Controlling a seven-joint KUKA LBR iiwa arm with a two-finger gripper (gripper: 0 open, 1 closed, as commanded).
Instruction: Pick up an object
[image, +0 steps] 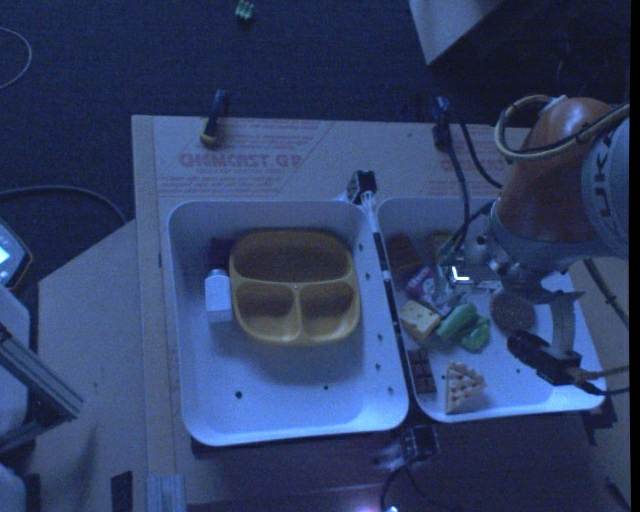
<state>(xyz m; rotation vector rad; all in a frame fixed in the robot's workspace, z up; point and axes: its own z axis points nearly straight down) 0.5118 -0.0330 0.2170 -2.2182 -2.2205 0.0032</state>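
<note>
On the desk (150, 200) sit two white bins. The left bin (200, 380) holds a yellow divided plate (295, 285) with a small white bottle (218, 295) touching its left edge. The arm's end effector (462, 275) hangs low over the right bin (500, 400), above a green object (465, 325) and a cheese wedge (420, 318); whether it is apart or together cannot be told. A cracker-like triangle (462, 385) lies nearer the front.

In dim light, the pincer (462, 277) hangs over the right bin (575, 392), right of the yellow divided tray (294, 285), perhaps touching a green object (462, 322).
</note>
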